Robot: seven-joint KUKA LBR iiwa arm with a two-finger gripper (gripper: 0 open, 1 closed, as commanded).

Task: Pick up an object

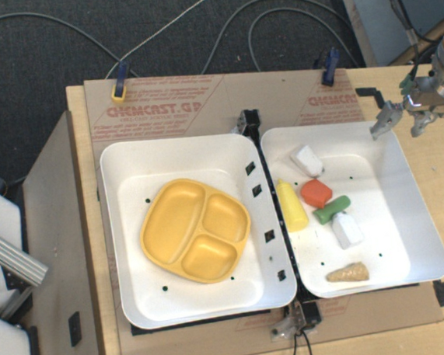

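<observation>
The right bin (413, 217) holds several small objects: a white block (307, 159), a yellow piece (292, 206), an orange-red piece (316, 193), a green piece (331, 210), a second white block (347, 230) and a tan wedge (348, 274). My gripper (401, 121) hangs at the far right, over that bin's upper right corner, well apart from all of them. Its two fingers stand spread, and nothing sits between them.
A yellow divided plate (195, 230) lies in the left bin (125, 221). A black divider with clips (265, 200) runs between the bins. Blue clamps (120, 89) (328, 67) hold the cardboard at the back. Cables lie on the dark floor beyond.
</observation>
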